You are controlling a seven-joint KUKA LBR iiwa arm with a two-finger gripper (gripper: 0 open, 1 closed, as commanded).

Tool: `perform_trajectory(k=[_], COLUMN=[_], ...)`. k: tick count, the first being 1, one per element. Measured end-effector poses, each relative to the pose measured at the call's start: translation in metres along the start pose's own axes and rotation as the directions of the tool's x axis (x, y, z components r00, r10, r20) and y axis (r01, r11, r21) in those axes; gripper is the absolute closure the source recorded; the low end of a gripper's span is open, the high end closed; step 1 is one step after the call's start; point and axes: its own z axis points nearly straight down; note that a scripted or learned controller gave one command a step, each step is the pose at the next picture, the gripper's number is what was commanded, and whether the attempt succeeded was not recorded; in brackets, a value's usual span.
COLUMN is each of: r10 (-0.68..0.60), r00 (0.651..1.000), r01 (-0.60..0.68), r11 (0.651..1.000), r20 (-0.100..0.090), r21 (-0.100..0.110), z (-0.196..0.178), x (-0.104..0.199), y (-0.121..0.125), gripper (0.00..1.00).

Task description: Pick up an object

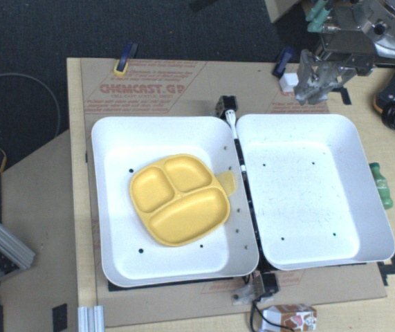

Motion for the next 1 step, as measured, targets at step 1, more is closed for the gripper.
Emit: perform_trajectory(k=[1], r10=[0.0], r00=[1.0], r01=[0.0], r11=[1.0], r20=[0.002], r21=[0.015], z=[0.1153], x=[0.0165], y=[-0.012], gripper=[1.0])
